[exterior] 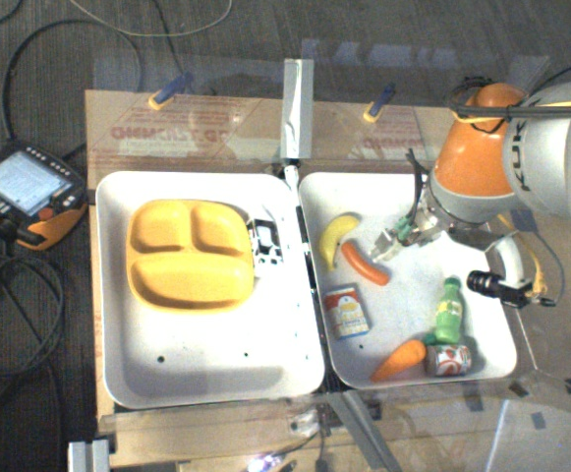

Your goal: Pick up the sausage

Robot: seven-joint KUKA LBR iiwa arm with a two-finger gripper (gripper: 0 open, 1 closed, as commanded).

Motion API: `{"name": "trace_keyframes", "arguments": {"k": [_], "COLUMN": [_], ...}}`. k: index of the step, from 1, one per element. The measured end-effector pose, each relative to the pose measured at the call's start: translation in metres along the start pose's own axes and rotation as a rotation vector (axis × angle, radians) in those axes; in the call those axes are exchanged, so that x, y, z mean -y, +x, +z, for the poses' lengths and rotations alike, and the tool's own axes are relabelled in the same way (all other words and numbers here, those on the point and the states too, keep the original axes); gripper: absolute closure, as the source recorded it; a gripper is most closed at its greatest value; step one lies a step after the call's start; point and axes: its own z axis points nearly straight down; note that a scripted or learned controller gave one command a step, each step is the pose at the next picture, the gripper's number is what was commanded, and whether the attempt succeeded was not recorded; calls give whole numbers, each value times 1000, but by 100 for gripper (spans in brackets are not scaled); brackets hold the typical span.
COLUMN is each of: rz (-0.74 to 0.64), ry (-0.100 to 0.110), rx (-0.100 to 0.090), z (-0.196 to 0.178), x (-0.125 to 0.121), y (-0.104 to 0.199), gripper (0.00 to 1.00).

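Sausage (366,264) is lying in the right bin (482,367), upper middle area: short reddish-orange rod, rounded ends, running diagonally from upper left to lower right. Its upper-left end is sitting just beside the banana (337,237), a curved yellow piece.

Gripper (391,241) is hanging low over the right bin, just right of the sausage's upper end, under the orange band of the arm (506,155). Tip is small and blurred; can't tell how far the jaws are parted, and can't tell whether it's touching the sausage. Nothing is visibly sitting between them.

Right bin is also holding a small red-and-white box (346,313) near its left wall, a carrot (400,361) lying near the front, a red can (449,359) just beside the carrot's thick end, and a green bottle (448,311) standing just behind the can.

Left bin (182,367) is holding a yellow divided tray (191,254) in its upper half, with a small black-and-white item (266,243) just beside the tray's right edge.
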Motion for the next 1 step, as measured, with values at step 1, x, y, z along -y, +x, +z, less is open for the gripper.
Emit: {"name": "trace_keyframes", "arguments": {"k": [1], "rz": [0], "ry": [-2], "rx": [-2], "z": [-9], "x": [-1], "y": [1], "gripper": [100]}}
